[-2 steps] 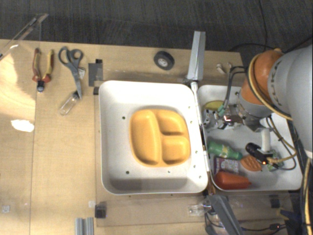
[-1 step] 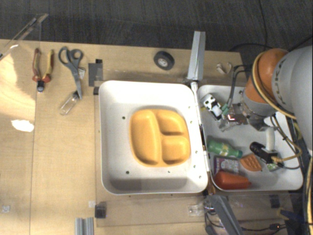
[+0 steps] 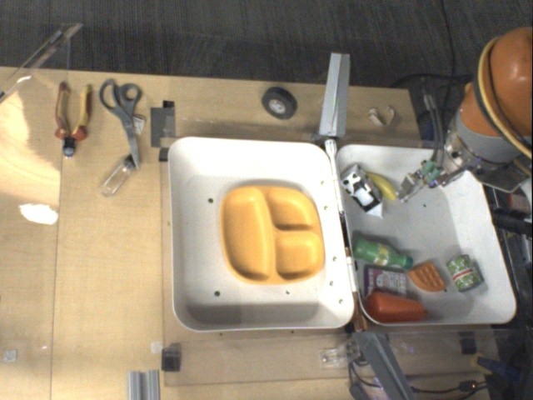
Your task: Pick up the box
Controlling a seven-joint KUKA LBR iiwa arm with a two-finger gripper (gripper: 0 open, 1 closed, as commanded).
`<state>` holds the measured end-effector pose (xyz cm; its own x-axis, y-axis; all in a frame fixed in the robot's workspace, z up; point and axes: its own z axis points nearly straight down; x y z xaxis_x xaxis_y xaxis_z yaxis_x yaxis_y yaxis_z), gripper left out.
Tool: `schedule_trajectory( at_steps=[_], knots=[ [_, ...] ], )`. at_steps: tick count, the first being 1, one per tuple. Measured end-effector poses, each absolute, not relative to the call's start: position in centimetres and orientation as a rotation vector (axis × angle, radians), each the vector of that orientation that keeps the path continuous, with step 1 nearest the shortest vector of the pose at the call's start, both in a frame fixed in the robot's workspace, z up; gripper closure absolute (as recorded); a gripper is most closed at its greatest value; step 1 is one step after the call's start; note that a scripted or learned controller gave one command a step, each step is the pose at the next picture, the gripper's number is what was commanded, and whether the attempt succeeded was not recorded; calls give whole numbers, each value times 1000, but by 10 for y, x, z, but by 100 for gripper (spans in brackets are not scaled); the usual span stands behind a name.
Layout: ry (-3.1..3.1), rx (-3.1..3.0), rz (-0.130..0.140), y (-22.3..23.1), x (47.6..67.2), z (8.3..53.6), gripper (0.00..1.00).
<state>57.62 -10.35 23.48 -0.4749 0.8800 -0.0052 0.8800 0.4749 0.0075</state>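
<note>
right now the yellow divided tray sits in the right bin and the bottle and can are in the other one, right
Not quite: the camera view shows the yellow divided tray in the left bin. The bottle and can lie in the other one, the right bin.

KUKA iiwa arm [image 3: 500, 82]: grey body, orange band.

Rounded orange segment at top right, glossy, with a grey collar under it. Wrist section is light grey metal. Slim silver tool end [image 3: 423, 178] with small green and dark parts near the tip. Dark cables run alongside the arm at the right. Tip detail too small to resolve.
</note>
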Motion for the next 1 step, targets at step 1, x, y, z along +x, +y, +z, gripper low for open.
schedule_trajectory(
  at_steps=[1],
  knots=[
    [2610, 1737, 5, -88, 636, 233, 100]
  ],
)
